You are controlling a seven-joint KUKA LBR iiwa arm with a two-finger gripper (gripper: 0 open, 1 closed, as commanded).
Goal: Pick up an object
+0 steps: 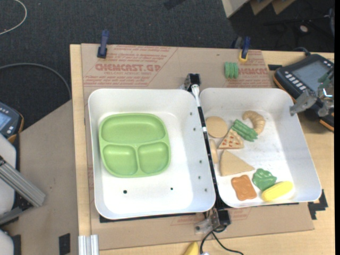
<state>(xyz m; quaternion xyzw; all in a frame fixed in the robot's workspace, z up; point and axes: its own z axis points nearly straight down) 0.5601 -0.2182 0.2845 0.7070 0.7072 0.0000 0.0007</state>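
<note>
Standing by the bench, I log the following.

- Gripper (304,103): grey, at the far-right rim of the right bin (305,158), above the bin and apart from every piece. Spread or pressed together: cannot tell, as the part is small and blurred. Nothing seen held.
- Task's things, all in the right bin: round tan biscuit (215,125) by the dividing edge; croissant (255,120); green pod (244,130) just beside the croissant and touching the patterned wedge (231,141); plain tan wedge (234,164); orange slab (243,187); green lump (263,177) touching the yellow piece (277,190).
- Left bin (95,142): one green divided plate (135,144), flat, probably too broad to pinch.

Step in hand, by my judgement: the approach, no target yet chosen. Advice: take a piece with room around it. The croissant is nearest the gripper and stands proud of the floor. The flat wedges and the orange slab lie low and may slip. The green lump and yellow piece sit against the near wall, which crowds a descent.

Hard to make out: which toy foods the green pieces are; the small green item (231,70) on the cardboard (133,62) beyond the bins; most of the arm, cut off at the right.
</note>
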